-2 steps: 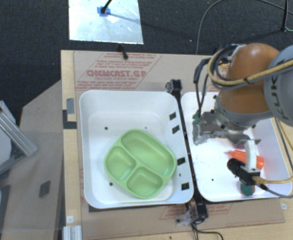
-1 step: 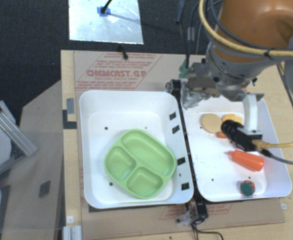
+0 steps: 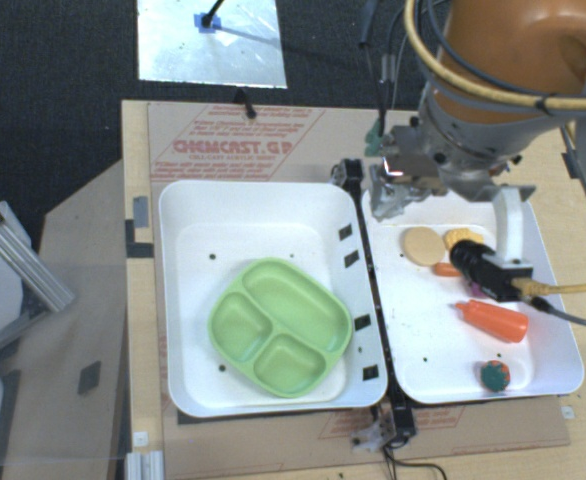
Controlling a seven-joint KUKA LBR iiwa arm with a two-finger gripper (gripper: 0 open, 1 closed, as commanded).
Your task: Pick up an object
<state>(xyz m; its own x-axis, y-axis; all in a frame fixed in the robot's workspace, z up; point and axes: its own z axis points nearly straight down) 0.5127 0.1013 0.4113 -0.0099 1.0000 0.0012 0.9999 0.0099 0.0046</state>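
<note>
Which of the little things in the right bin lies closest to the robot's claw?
The round tan disc. It lies at the bin's far end, just below the gripper, while the orange carrot and the green ball sit nearer the front edge.

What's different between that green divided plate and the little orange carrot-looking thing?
The green plate is wide, flat and split into three compartments; the orange carrot is small, narrow and solid. The plate lies alone in the left bin; the carrot lies in the right bin among other small items, below the gripper. The plate is pale green, the carrot bright orange. Both look like plastic toys, resting flat on a bin floor.
</note>
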